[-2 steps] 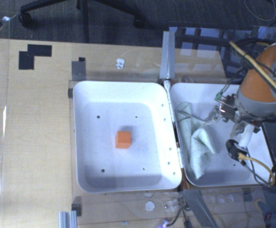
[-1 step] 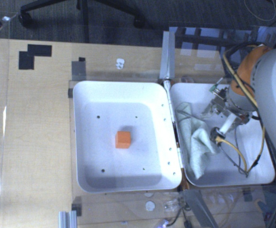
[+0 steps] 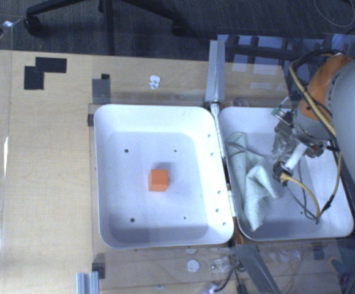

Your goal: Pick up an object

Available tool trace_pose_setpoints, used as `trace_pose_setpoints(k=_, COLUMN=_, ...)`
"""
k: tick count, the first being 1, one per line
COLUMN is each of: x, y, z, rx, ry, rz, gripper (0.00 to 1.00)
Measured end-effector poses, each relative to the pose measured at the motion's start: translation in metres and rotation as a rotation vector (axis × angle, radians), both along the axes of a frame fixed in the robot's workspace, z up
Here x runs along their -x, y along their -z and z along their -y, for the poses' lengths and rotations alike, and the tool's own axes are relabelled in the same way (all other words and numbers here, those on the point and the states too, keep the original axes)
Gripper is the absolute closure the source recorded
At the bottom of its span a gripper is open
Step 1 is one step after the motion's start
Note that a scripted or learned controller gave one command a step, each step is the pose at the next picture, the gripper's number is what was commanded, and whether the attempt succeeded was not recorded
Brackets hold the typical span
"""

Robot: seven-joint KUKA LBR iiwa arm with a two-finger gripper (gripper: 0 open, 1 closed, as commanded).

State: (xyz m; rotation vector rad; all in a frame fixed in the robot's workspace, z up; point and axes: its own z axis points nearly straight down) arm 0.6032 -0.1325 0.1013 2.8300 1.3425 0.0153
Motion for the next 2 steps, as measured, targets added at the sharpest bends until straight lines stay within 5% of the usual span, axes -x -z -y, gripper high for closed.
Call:
trace_pose_setpoints(k=1, x=0.007, y=0.011, z=0.045, rx=0.001, ry=-0.221, rz=-0.003, gripper=1.00)
trace_pose_setpoints(k=2, x=-0.029, y=-0.092, z=0.009, rx=-0.003, ry=0.039, rz=-0.009, gripper=1.00)
